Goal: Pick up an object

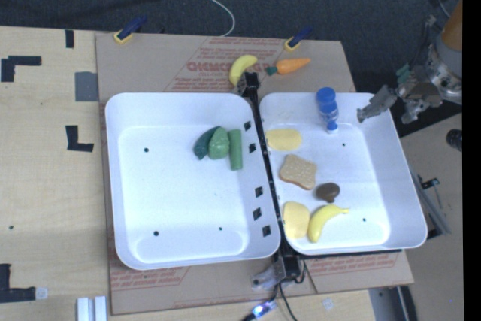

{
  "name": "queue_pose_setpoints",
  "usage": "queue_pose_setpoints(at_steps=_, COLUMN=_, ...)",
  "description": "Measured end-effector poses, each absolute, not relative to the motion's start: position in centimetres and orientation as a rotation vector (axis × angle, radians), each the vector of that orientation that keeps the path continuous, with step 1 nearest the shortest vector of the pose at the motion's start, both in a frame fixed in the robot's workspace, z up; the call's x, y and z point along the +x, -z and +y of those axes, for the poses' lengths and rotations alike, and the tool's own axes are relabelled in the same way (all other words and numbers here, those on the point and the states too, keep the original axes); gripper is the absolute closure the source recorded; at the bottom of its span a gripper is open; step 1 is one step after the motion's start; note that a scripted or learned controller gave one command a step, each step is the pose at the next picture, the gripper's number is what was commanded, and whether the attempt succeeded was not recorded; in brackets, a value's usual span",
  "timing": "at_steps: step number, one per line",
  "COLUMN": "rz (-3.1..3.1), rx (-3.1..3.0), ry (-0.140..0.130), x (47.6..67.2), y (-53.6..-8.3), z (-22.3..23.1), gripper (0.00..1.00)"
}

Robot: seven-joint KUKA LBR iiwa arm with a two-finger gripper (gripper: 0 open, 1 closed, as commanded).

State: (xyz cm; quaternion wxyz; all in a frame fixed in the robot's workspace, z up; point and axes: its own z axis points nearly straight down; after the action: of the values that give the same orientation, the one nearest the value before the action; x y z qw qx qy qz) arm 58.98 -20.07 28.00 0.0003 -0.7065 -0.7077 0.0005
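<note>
Pincer [391, 103] sits at the right bin's [398, 162] upper right corner; can't tell its state. Nearest target: blue bottle [326, 109], upright in that bin's upper middle. Looks light, rigid, smooth plastic, so likely slippery and tippy. Best grip is across the body, below the cap. Bananas [325, 220] and bread [298, 172] lie lower.

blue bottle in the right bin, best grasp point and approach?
Grip the blue bottle across its body just under the cap, coming straight down from above. It stands roughly upright and apart from the other items, so both sides look free; the bin wall behind it probably makes a side approach awkward.
</note>
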Motion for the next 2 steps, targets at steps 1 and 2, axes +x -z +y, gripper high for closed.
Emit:
queue_pose_setpoints(at_steps=1, rz=-2.225, rx=-2.217, ry=-0.001, x=59.0, y=-29.0, z=-20.0, gripper=1.00)
queue_pose_setpoints(at_steps=2, rz=-2.231, rx=-2.207, ry=0.003, x=55.5, y=-31.0, z=-10.8, gripper=1.00)
